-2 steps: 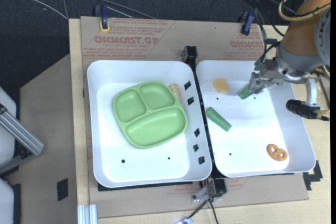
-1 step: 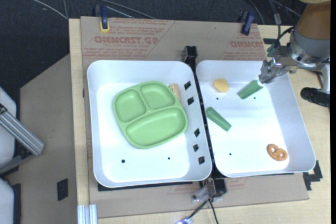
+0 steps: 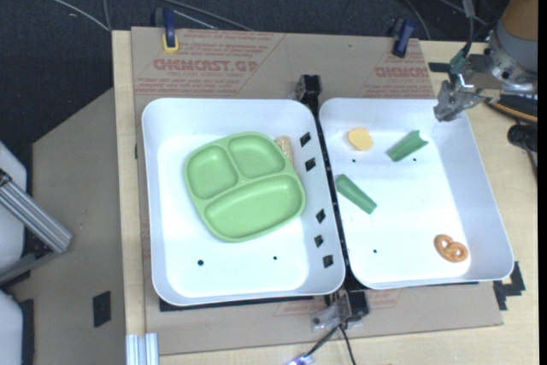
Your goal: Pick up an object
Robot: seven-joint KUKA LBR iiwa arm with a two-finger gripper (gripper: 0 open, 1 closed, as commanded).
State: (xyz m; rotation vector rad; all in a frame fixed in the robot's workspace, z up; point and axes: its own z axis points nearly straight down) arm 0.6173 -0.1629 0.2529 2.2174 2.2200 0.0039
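Hand parked at the far corner of the right bin, nothing picked yet

The arm's hand (image 3: 448, 105) hangs over the top right rim of the shallow white right-hand bin (image 3: 479, 175), and honestly I can't tell from here if it's spread or pressed together, but nothing's in it. Nearest thing to it is the small green rectangular block (image 3: 407, 146), just below and a bit left of the hand. Looks light and stiff, maybe foam or plastic, so I'd pinch it across the short sides. Further left of the hand sits a small round yellow disc (image 3: 360, 138), and a second green block (image 3: 355, 193) lies lower still. The little brown pretzel-shaped piece (image 3: 450, 249) is well below the hand and looks fiddly. The light green divided plate (image 3: 245, 186) is way over in the other white bin (image 3: 171, 252) on the same surface.
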